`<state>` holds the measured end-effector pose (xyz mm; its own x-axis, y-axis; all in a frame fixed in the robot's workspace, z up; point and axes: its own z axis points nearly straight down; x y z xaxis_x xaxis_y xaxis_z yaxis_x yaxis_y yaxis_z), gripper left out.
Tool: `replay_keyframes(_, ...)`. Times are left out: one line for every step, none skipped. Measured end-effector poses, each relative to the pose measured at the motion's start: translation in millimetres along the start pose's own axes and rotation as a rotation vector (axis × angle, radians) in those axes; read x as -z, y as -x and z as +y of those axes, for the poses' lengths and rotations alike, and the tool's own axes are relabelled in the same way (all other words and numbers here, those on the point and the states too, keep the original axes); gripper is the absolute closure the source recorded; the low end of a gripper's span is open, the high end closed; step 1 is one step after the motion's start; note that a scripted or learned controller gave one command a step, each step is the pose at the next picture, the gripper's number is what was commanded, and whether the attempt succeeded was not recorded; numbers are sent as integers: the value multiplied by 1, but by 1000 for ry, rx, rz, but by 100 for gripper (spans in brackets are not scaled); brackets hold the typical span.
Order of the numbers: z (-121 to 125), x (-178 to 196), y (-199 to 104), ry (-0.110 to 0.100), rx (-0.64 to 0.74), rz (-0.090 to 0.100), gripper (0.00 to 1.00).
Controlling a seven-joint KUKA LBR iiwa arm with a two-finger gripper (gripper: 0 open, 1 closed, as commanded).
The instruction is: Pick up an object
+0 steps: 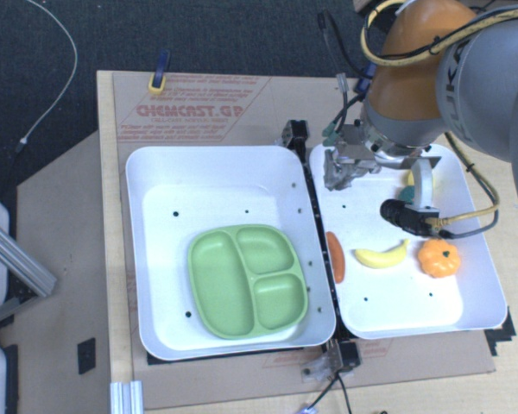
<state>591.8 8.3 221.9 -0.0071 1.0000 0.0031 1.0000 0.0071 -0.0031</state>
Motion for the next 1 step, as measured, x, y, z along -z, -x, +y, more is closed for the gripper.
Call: replay_keyframes(10, 5, -57, 5, 0, -1, 100)
